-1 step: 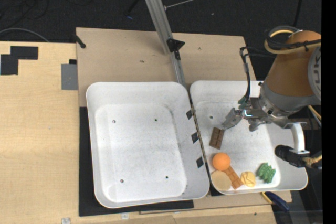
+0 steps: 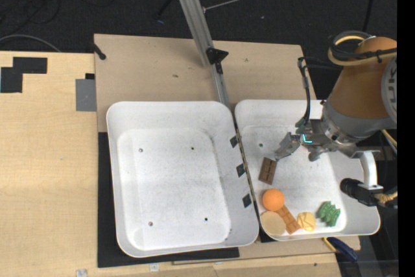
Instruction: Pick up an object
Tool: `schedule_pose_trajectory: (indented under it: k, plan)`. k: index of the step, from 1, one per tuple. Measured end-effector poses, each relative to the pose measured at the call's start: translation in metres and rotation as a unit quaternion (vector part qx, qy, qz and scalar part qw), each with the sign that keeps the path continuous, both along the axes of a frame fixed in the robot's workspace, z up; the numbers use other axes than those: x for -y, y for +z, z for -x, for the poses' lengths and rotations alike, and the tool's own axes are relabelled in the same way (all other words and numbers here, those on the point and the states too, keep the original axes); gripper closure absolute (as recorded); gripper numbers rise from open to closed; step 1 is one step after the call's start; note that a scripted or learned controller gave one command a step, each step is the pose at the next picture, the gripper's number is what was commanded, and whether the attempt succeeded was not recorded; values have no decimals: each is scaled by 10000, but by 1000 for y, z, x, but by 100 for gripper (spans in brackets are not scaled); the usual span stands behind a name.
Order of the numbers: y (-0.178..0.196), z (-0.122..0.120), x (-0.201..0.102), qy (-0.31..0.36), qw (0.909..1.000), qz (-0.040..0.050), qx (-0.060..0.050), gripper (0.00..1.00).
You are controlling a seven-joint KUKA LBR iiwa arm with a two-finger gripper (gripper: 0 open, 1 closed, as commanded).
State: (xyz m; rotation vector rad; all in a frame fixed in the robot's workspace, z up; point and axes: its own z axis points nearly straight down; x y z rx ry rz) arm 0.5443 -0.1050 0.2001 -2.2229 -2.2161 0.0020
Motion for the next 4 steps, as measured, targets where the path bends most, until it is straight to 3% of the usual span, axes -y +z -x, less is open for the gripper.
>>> schedule_pose_trajectory:
  k: [1, 2, 3, 4]
  plan:
    - [-64, 5, -1, 16, 10000, -5, -37, 0]
    - [-109, 4, -2, 7, 10000, 5, 8, 0]
    - [-97, 4, 0, -32, 10000, -4, 9, 100]
    - [-51, -4, 0, 12, 10000, 5, 19, 100]
